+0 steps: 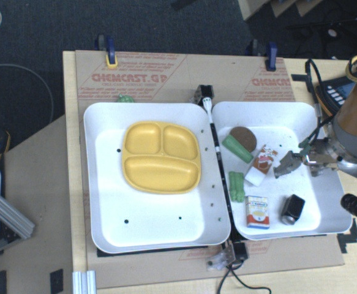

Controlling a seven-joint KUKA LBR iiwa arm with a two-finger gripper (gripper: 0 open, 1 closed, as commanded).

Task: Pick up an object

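Grey gripper (286, 164): hangs over the right bin's middle, toward its right edge; its two fingers stand apart with nothing between them.
Arm (349, 133): reaches in from the right, orange band above the wrist.
Red-and-white packet (265, 158): lies just left of the fingertips, apart from them.
White block (254, 177): touches the packet's lower side.
Brown disc (244, 138): sits near the right bin's upper left, with a green piece (236, 147) slanting across its lower-left edge.
Second green piece (236, 186): lies along the right bin's left wall.
Orange-and-white carton (258, 211): lies near the bin's lower edge (print too small to read).
Black object (293, 208): rests right of the carton, near the lower right corner.
Right bin (300, 113): white, shallow, holds all these objects.
Left bin (105, 182): white, bears a yellow divided plate (161, 157) in its upper middle.
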